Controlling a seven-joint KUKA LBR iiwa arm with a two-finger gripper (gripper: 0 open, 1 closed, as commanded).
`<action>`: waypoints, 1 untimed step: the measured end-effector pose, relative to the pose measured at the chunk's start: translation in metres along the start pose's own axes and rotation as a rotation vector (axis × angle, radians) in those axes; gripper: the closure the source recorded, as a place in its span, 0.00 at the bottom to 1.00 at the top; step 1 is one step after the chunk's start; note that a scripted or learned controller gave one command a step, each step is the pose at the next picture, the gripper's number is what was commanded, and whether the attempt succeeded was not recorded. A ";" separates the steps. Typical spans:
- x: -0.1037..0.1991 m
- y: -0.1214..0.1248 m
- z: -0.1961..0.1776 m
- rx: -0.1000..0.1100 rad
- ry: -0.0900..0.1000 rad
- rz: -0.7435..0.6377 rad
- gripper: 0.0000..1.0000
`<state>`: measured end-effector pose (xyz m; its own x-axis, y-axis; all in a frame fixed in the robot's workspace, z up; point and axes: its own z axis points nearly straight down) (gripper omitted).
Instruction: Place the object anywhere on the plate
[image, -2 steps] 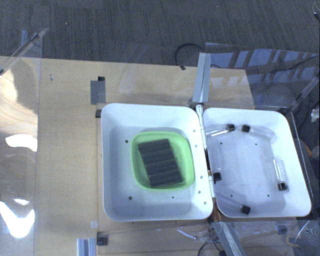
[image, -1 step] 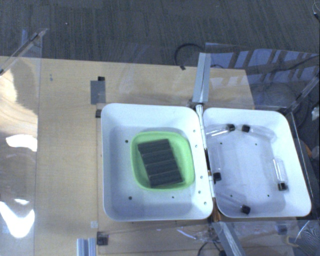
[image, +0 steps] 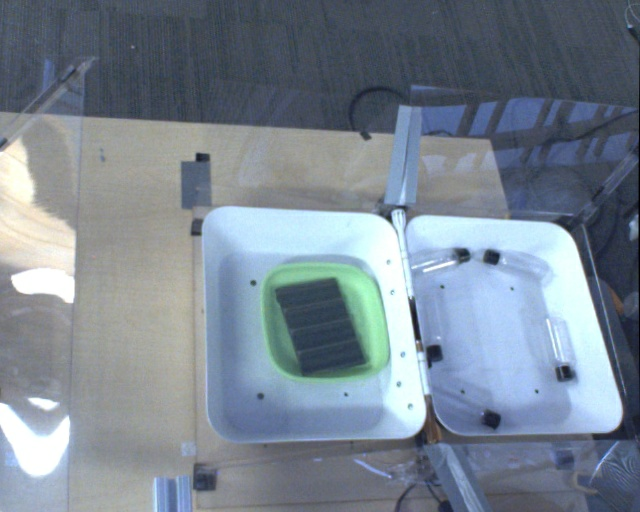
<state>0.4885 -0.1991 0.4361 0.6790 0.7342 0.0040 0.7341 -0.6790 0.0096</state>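
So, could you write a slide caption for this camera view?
Dark ridged block lying on the green plate in the left white bin; clear tubes in the right bin.

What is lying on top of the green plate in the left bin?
A dark grey ribbed rectangular object lies on the green plate, slightly rotated, within its rim. The plate's centre beneath it is covered, so what is under the object cannot be seen.

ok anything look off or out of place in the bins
Nothing is spilled or damaged. The dark ridged object lies on the green plate in the left bin, turned slightly askew to the plate's edges. Clear tubes with black caps lie scattered in the right bin.
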 end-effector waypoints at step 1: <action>-0.001 0.001 0.000 0.001 0.001 0.126 0.00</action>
<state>0.4887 -0.2001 0.4361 0.7658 0.6431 0.0057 0.6431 -0.7658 0.0080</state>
